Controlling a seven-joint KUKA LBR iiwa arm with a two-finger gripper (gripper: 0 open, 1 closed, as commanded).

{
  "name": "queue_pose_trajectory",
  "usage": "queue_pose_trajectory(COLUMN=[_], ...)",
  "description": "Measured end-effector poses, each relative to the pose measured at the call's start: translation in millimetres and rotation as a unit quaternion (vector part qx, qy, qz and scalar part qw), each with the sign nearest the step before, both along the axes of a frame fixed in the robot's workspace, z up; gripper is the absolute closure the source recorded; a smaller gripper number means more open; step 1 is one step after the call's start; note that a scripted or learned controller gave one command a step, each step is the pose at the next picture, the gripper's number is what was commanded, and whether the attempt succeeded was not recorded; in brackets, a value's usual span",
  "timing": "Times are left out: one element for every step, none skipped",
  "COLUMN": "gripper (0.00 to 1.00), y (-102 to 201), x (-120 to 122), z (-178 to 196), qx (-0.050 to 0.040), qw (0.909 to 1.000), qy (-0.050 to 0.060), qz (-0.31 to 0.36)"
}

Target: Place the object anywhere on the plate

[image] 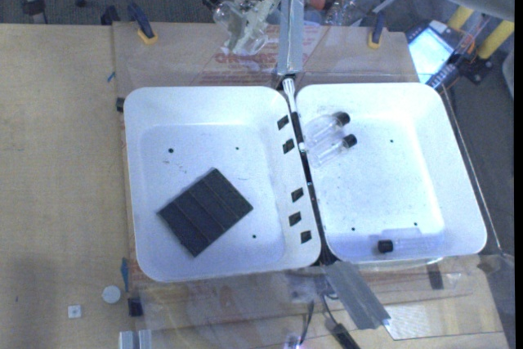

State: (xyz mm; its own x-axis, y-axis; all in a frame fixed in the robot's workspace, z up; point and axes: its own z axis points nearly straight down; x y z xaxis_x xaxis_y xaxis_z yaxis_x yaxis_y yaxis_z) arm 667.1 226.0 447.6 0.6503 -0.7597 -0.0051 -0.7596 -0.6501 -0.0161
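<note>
Two clear vials (331,135) with black caps lie near the right bin's (458,176) back-left corner. A ribbed dark square plate (204,211) sits in the left bin (139,176). The gripper (245,20) hovers beyond the bins, its opening unreadable.

— How many bins sit on the bench?
— Two white bins (372,98), side by side.
— And in them?
— One dark plate (205,211) on the left; three clear vials (330,136) with black caps on the right, two far, one near.
</note>
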Motion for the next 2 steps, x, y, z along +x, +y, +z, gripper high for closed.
queue_pose_trajectory(gripper=[1.00, 1.00], y=[-0.6, -0.1], x=[-1.0, -0.4], z=[-11.9, -0.8], qx=[-0.0055, -0.0022], qw=[0.9724, 0.9730], qy=[0.002, 0.000], qz=[0.233, 0.231])
